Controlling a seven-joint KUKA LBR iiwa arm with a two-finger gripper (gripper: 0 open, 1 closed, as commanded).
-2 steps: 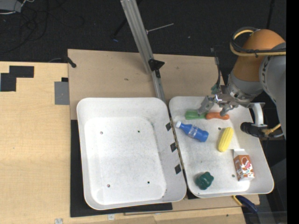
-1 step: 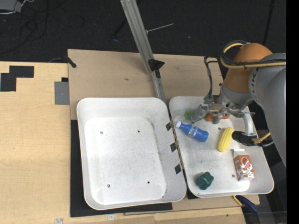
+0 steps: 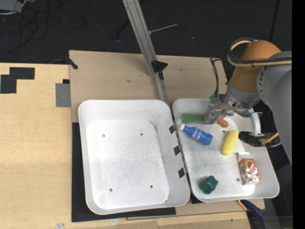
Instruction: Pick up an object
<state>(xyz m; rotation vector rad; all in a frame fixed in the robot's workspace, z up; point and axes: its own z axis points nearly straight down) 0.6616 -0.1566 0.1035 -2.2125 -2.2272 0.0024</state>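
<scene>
Arm: grey, with an orange band (image 3: 255, 63) above the wrist, reaching in from the right over the far end of the right bin (image 3: 271, 187).
Fingers (image 3: 213, 116): low over the far part of the right bin; how far apart they stand cannot be told, and nothing can be seen held between them.
Green piece (image 3: 192, 118): lies flat just left of the fingers, near the bin's far wall; whether it touches them cannot be told.
Orange piece (image 3: 222, 123): small, just right of the fingers and slightly nearer the camera.
Bottle (image 3: 197, 134): blue with a white cap, lying on its side left of and below the fingers, cap toward the divider.
Corn (image 3: 230, 142): yellow, lying below and right of the fingers, apart from the bottle.
Carton (image 3: 248, 170): red and white, lying well below the fingers near the bin's right wall.
Dark green lump (image 3: 208, 184): near the bin's front edge, far from the fingers.
Left bin (image 3: 90, 113): white, shallow, well left of the fingers, with small dark dots on its floor.
Surface (image 3: 109, 75): pale wood board under both bins; a lighter panel with black and grey squares lies to its left.
Rail (image 3: 143, 39): a slanted metal bar rises from between the bins toward the top.
Room: dark floor behind, with cables at the top left.
</scene>
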